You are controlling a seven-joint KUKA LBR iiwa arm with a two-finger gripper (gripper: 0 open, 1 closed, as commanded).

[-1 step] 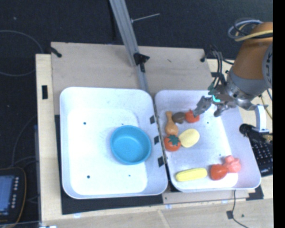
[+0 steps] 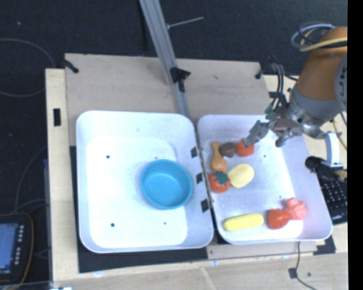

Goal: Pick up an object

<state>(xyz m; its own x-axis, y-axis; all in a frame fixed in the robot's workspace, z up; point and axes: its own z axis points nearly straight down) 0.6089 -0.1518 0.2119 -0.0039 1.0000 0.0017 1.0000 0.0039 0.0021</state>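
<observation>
- The two white bins sit side by side on my bench; the left bin (image 2: 97,132) carries a blue bowl (image 2: 166,184) near its middle, and the right bin (image 2: 308,192) carries the loose pieces I may choose from; I judge the crowding on that side is simply where the pickable things have been left for me.
- In the right bin I see a small red-orange piece (image 2: 245,149) near the upper left, just beside a dark brown piece (image 2: 227,149); below them a tan pear-like shape (image 2: 217,157), a tomato-like toy (image 2: 219,182) and a pale yellow lemon-like toy (image 2: 241,176) cluster together against the left wall; along the near edge lie a yellow banana-like piece (image 2: 243,222), a red piece (image 2: 277,219) and a pink piece (image 2: 296,208), the last two touching.
- My gripper (image 2: 251,139) reaches in from the right at a slant, its tip over the upper left of the right bin, right at the small red-orange piece; that looks to be my target, since it is the thing nearest my tip.
- Whether my tip touches that piece or merely hangs above it, I cannot tell; how wide I stand is not legible from this angle, and I see nothing clearly caught in my grasp, so I claim no hold.
</observation>
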